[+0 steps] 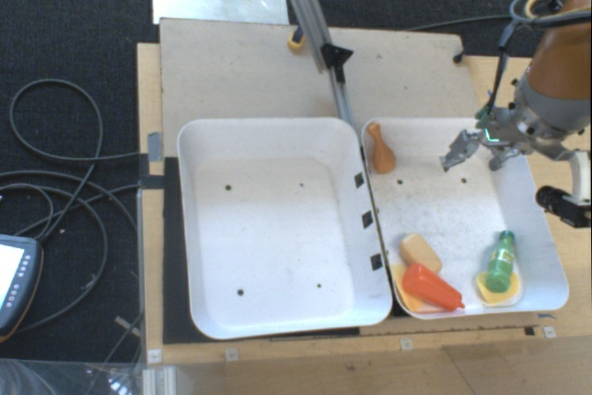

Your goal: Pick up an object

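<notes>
- The left bin (277, 227) sits on the worktop (231, 69) with only bare white floor and a few dark dots showing — nothing there to grasp.
- In the right bin (444, 199), nearest the dividing wall, a brown drumstick-shaped toy (380, 153) lies close to the far rim. It looks like light, stiff plastic, smooth and rounded; I judge the narrow neck the better hold, since the fat end could squirt out of 2 fingers.
- Toward the near rim, a tan block (420, 252) touches an orange carrot-like piece (430, 288). Both look light and rigid. The orange piece tapers, so a grip across its thick middle seems safest — its neighbour crowds one side.
- Further right, a green bottle (500, 261) rests on or against a yellow piece (499, 291) near the bin's corner. Probably hollow, light, slippery plastic; take it across the body, not the cap.
- The end effector (460, 152) hovers over the far part of the right bin, right of the drumstick and well apart from the near cluster. It carries nothing that can be seen; how wide it stands I cannot tell.
</notes>
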Controlling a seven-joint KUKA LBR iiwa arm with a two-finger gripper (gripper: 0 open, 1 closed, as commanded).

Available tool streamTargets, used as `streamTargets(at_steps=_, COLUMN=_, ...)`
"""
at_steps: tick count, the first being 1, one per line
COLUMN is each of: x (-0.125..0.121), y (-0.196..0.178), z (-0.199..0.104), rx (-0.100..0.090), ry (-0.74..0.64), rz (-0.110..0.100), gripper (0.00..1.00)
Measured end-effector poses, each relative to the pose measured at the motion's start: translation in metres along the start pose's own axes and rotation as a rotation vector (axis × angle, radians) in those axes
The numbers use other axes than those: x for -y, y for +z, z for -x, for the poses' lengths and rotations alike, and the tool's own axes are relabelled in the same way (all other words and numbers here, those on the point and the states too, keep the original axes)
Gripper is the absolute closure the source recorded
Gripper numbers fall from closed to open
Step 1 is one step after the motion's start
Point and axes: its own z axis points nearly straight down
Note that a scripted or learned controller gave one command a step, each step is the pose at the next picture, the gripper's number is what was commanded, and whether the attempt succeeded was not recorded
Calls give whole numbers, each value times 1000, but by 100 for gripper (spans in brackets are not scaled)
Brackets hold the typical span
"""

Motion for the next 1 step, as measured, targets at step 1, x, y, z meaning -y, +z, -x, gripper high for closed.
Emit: streamTargets(at_steps=1, x=-1, y=-2, z=0, rx=1, ry=1, rz=4, gripper=0)
